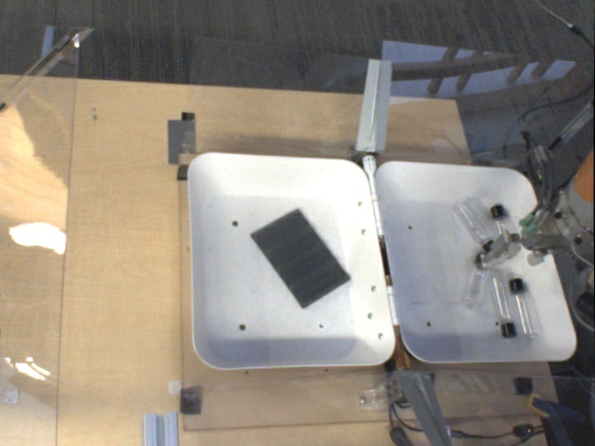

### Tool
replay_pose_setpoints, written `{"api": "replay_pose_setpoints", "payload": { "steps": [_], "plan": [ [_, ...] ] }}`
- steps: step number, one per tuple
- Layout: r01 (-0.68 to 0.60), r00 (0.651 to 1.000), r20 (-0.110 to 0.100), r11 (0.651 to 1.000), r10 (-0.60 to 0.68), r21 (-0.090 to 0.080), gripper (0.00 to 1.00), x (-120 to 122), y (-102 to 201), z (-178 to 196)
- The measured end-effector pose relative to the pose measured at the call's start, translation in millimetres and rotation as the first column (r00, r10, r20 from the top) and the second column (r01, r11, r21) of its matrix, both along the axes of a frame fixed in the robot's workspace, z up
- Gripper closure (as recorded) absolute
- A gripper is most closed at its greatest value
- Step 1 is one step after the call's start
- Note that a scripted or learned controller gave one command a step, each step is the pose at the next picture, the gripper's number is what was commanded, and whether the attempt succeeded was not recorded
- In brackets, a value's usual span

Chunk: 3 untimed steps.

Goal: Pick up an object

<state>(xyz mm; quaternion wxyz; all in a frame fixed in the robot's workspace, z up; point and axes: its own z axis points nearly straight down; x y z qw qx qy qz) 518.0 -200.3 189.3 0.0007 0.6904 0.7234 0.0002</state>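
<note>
Hand low in the right bin.
I see my hand among clear tubes; grip unreadable. Dark slab lies in left bin.

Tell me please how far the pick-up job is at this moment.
Done: the claw is down inside the right bin, among clear plastic pieces with black caps. In hand: I see nothing clearly between its tips, so no grasp is confirmed. Left: closing on one piece and lifting it. The dark grey flat pad lies untouched in the left bin.
</note>
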Motion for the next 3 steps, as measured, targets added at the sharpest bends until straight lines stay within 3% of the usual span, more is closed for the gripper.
{"api": "replay_pose_setpoints", "payload": {
  "steps": [2,3],
  "plan": [
    [-0.085,0.996,0.01,0.996,0.085,-0.004,0.0,76.3,16.7,-100.2],
    [-0.088,0.996,0.018,0.996,0.088,-0.006,1.0,79.6,17.2,-88.7]
  ]
}}
